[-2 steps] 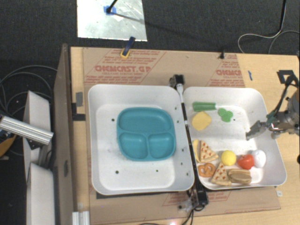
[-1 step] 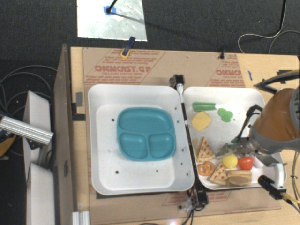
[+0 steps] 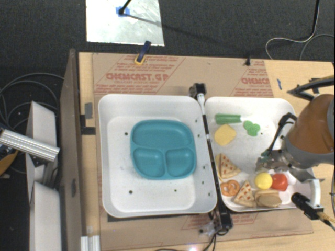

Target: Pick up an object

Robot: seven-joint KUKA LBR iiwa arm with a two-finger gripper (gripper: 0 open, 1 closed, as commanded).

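Nearest us, along the right bin's (image 3: 246, 104) front edge, we see a bread roll (image 3: 268, 198) and a pizza slice (image 3: 244, 193) — both just below the gripper (image 3: 268, 163). A yellow ball (image 3: 263, 181) and red tomato (image 3: 279, 181) lie directly beneath it, close. We cannot tell how the gripper is set — the arm (image 3: 313, 135) hides it; the left bin (image 3: 112, 140) holds a teal tray (image 3: 163, 148).
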